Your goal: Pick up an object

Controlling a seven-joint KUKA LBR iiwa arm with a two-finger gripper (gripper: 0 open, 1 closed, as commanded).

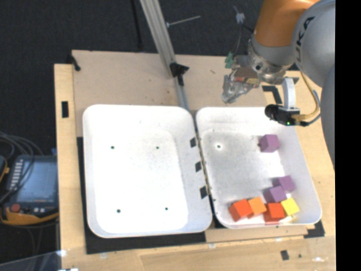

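Plywood bench (124,78) bears two white bins (96,151) over dark floor (34,27).

1. The arm (299,21) enters from the upper right of the camera view, its grey casing running down the right side
2. An orange band (279,16) wraps the arm just above the wrist, with a grey collar beneath it
3. The wrist tilts down and toward the left, carrying the claw (231,95) at its lower end
4. The claw points downward and hangs just beyond the far edge of the right-hand bin, over the bare counter
5. A white bracket with a small black unit (285,114) hangs off the wrist's right side, with thin cables looping from it
6. Nothing is seen between the claw's tips
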